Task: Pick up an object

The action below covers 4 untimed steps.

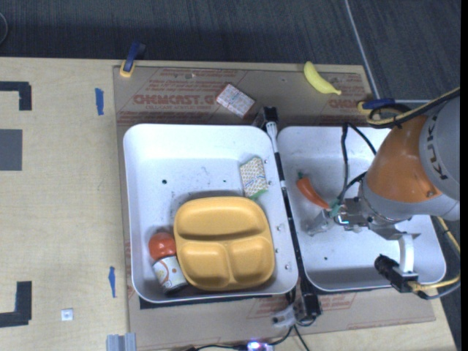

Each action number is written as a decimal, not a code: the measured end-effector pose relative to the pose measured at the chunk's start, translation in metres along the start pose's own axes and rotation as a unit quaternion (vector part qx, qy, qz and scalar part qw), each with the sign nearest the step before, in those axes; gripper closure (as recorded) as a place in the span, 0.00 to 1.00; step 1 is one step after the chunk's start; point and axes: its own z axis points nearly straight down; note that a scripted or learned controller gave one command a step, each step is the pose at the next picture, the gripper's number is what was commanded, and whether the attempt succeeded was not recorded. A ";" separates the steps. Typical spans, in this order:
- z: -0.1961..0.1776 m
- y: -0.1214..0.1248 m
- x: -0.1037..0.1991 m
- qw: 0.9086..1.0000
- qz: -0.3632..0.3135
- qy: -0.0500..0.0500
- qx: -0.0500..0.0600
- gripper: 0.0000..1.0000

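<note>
In the right bin (pixel 344 273) an orange carrot-like toy (pixel 309 189) lies near the left wall. My gripper (pixel 320 222) reaches in from the right, its tip low over the bin floor just below and right of the carrot. The left bin (pixel 146 196) holds a large yellow divided tray (pixel 223 240), a small patterned packet (pixel 253 175) against its right wall, and a red-and-white can-like item (pixel 166 260) at the tray's lower left. The arm's orange band (pixel 402 170) covers part of the right bin.
A yellow banana toy (pixel 320 79) and a small patterned card (pixel 234 99) lie on the cardboard behind the bins. Black cables run over the right bin's back edge and along the front. Blue clips mark the cardboard edges.
</note>
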 end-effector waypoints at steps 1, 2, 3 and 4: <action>0.000 0.011 0.002 1.000 0.000 0.000 0.001 0.00; 0.000 0.001 0.004 1.000 0.000 0.000 0.000 0.00; 0.000 0.011 0.003 1.000 0.000 0.000 0.001 0.00; 0.000 -0.023 0.003 1.000 0.000 0.000 -0.001 0.00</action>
